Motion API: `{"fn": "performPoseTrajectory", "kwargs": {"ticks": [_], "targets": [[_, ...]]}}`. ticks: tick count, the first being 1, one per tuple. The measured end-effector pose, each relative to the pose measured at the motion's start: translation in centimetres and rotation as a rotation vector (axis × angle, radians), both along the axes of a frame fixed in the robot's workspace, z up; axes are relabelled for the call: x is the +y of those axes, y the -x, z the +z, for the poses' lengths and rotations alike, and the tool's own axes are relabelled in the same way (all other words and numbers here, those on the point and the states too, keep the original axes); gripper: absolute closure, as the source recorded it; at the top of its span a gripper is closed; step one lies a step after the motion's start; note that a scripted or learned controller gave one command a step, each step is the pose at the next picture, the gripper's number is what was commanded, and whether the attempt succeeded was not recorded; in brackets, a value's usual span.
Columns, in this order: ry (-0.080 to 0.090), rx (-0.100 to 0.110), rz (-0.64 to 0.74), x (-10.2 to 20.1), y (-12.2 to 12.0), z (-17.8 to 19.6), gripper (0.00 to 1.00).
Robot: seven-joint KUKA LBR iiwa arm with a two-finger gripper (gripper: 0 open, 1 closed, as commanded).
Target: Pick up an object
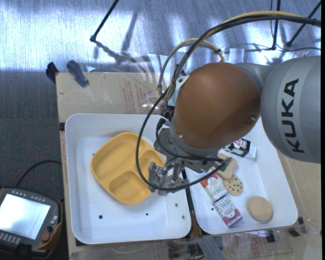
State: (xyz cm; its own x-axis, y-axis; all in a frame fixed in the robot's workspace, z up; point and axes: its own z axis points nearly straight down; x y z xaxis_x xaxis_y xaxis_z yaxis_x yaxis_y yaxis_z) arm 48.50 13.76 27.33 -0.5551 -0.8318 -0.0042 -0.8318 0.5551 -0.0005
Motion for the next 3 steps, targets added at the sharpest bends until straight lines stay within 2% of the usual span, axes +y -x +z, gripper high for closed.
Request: {"fn": "performPoseTrajectory", "kwargs": {"ticks": [1,2,3], "targets": [[0.001,0.007,0.427,-2.8,1.0,-6.3,1.00],[0.000,0.002,0.849,-7.7,0.9,-2.6,1.00],[-0.004,0.004,1.160,-14.3,0.3,-4.7,1.00]]}}
